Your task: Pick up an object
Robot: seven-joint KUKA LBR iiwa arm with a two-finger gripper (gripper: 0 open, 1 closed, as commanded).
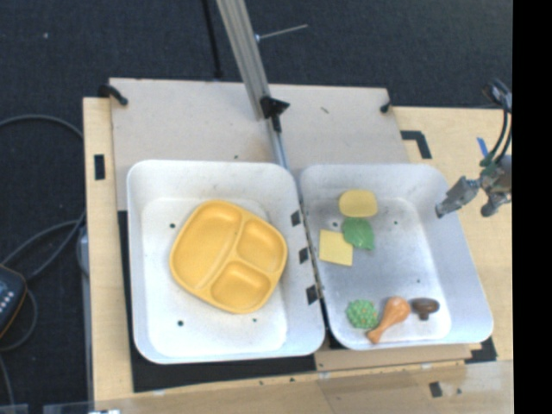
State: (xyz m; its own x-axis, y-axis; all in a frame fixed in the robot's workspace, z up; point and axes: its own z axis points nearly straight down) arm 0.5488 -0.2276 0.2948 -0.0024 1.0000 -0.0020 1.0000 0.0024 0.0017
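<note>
The right bin [448,266] holds several toy foods. At its back lie a round yellow piece [358,203], a green leaf [359,233] and a flat yellow square [335,248]. Along its front lie a green broccoli [362,314], an orange drumstick [388,317] and a small brown mushroom [424,307]. My gripper [472,202] hangs over the bin's right rim, apart from all of them. Its fingers stand open with nothing between them.
The left bin [151,317] carries a yellow divided plate [228,255]. A slanted metal rail [246,46] runs from the top of the view down to the gap between the bins. Bare bench surrounds both bins.
</note>
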